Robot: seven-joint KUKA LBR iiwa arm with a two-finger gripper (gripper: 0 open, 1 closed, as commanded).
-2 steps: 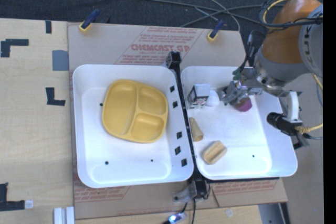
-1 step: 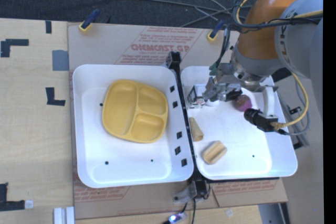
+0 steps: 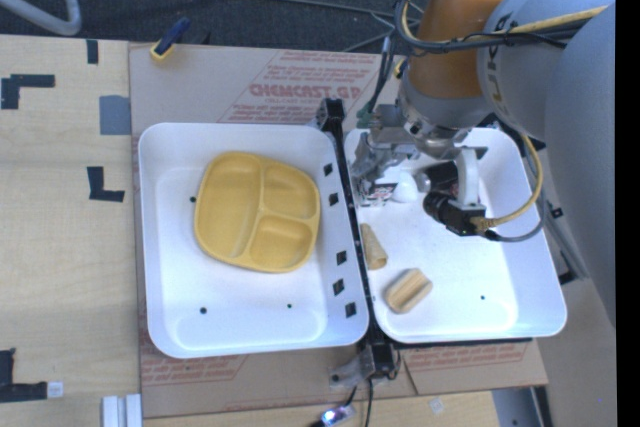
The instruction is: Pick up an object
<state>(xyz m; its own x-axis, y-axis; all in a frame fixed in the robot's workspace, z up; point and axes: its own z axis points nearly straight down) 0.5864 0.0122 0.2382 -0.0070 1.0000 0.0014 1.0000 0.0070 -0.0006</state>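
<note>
Take the black divider (image 3: 343,215) between the two bins as your landmark. Far left of it you see the pale wooden desk (image 3: 50,245) with dark tape marks. Closer, the left bin (image 3: 170,315) touches the divider with its right wall, and a yellow plate (image 3: 258,211) with three compartments lies flat in it, its right edge near the divider and its body in the bin's upper half.

Just right of the divider, the right bin (image 3: 520,310) holds two tan blocks. The narrow block (image 3: 373,246) lies just beside the divider, about halfway down it. The wider block (image 3: 408,290) lies a little further right and lower, apart from the first.

Above those blocks, near the divider's upper end, you see the gripper (image 3: 385,177) low over the bin's upper left corner, under the grey arm (image 3: 570,75) with its orange band (image 3: 455,10). You cannot tell how its fingers stand; cables and metal parts crowd them.
</note>
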